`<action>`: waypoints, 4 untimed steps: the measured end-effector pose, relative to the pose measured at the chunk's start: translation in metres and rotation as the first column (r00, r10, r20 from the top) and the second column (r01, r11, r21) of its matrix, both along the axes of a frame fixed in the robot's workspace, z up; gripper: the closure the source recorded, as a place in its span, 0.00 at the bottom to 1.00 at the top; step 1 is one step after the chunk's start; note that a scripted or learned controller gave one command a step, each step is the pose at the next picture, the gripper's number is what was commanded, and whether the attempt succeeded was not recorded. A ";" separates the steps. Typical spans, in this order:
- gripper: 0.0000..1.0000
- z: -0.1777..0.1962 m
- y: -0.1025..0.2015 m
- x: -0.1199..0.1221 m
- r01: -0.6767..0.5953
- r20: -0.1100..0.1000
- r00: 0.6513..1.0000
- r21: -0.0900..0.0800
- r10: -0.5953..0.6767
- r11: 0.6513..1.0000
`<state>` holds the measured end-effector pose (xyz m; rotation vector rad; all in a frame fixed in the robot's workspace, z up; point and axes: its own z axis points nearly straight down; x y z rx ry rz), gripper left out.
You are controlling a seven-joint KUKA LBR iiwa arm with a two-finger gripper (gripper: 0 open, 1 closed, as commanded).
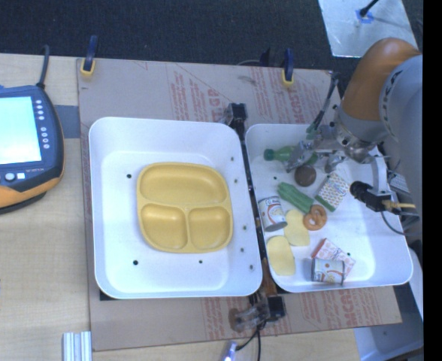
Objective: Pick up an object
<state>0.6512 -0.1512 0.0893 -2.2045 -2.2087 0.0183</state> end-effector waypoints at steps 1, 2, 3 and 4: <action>0.00 0.000 0.012 0.000 0.002 -0.001 1.000 -0.004 -0.002 1.000; 0.00 0.003 0.017 -0.021 -0.001 0.019 1.000 -0.007 0.001 1.000; 0.00 0.003 0.003 -0.013 0.000 0.022 1.000 -0.007 0.000 1.000; 0.00 0.002 0.030 -0.031 -0.004 0.019 1.000 -0.007 0.004 1.000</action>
